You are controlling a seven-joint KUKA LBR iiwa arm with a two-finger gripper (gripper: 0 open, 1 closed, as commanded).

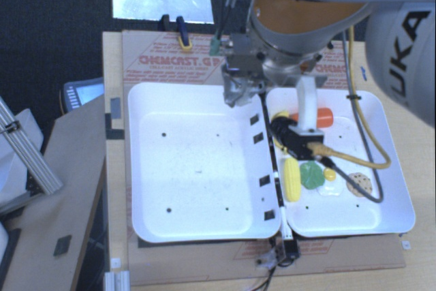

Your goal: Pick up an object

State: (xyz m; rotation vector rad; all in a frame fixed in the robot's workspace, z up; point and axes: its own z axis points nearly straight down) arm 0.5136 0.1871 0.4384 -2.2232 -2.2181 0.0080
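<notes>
Objects in the right bin [392,167]: one yellow corn cob [291,179], one green piece [312,176], one cookie [359,182]; jaws' state unclear.

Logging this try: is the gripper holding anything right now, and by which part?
Cannot be told. The gripper sits over the bins' divider, its fingertips hidden; no object shows beneath it.

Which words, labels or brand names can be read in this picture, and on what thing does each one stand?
"CHEMCAST. G" in red, on the brown sheet behind the left bin.
"UK", black letters cut by the frame edge, on the grey arm casing.
Red letters on the same sheet right of the arm: hidden in part, not readable.
Red print on the sheet's front edge below the bins: too small to read.
</notes>
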